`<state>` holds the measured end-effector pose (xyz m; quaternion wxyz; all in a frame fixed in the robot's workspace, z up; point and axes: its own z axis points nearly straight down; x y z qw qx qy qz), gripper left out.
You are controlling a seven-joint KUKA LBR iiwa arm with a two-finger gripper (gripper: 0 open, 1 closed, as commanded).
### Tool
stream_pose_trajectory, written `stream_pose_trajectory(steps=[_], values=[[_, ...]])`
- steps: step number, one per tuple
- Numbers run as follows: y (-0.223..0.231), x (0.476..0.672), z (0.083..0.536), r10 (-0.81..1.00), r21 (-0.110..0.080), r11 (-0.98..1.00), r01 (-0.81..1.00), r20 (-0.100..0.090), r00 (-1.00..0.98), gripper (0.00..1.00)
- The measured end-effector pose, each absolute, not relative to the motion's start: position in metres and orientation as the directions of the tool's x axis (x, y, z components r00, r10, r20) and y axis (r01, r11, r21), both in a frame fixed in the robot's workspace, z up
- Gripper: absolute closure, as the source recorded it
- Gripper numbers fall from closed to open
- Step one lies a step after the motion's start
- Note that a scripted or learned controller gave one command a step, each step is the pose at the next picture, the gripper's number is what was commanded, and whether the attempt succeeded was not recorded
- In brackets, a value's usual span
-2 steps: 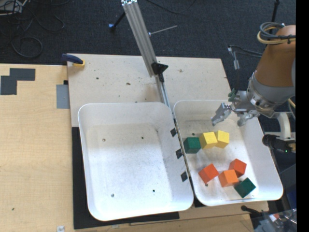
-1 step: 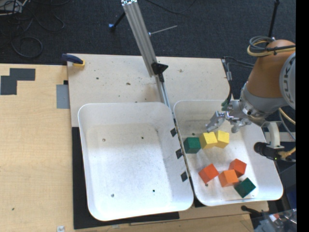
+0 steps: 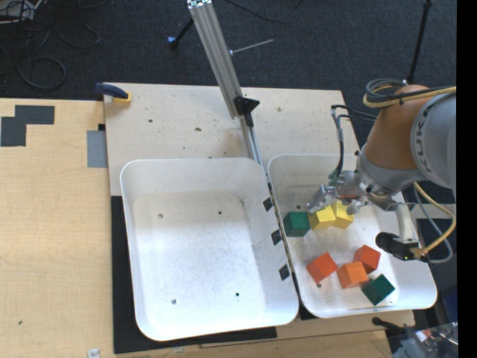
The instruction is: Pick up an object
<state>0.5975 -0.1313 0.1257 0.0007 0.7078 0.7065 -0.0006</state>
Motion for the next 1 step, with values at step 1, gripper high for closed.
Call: stream_pose_trajectory(steps=[1], values=[[-0.1331, 0.5986, 0.1398, 1.0, 0.005, -0.009, 1.0, -0.001, 0.009, 1.0]])
